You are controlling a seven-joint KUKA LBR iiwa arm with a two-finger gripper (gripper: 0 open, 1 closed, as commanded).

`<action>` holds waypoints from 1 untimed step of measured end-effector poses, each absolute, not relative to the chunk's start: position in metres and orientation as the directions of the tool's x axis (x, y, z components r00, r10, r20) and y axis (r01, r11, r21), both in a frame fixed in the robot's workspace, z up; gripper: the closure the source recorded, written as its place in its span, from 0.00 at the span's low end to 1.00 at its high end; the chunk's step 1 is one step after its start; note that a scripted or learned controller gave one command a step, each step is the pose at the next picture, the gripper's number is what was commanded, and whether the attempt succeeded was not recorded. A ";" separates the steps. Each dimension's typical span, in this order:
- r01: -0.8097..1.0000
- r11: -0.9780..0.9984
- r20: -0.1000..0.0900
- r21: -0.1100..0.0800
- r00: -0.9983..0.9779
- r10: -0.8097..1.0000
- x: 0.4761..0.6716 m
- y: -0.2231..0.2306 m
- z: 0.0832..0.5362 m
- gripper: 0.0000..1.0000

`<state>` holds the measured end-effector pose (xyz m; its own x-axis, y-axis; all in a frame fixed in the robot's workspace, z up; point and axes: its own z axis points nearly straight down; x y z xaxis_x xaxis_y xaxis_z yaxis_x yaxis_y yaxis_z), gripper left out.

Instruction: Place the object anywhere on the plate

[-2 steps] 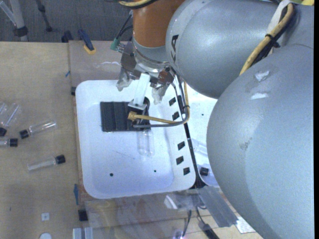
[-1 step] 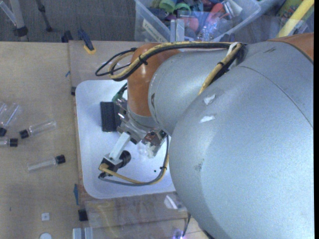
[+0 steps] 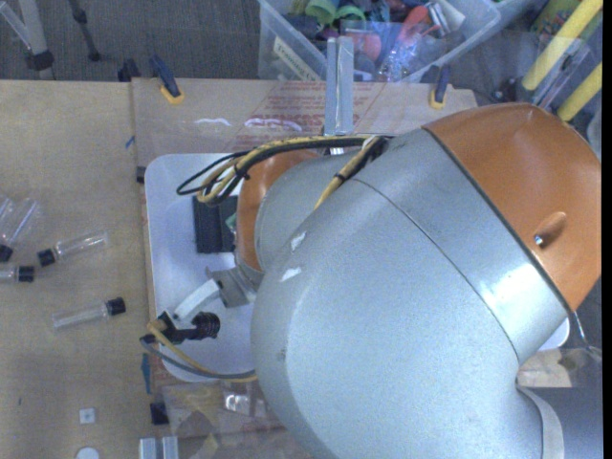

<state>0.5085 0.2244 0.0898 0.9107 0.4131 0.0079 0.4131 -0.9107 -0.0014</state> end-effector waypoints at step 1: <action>0.196 -0.981 0.002 -0.002 0.981 0.196 0.542 0.223 0.088 0.00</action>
<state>0.5423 0.2234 0.0878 0.9806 0.1961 0.0019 0.1961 -0.9806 -0.0019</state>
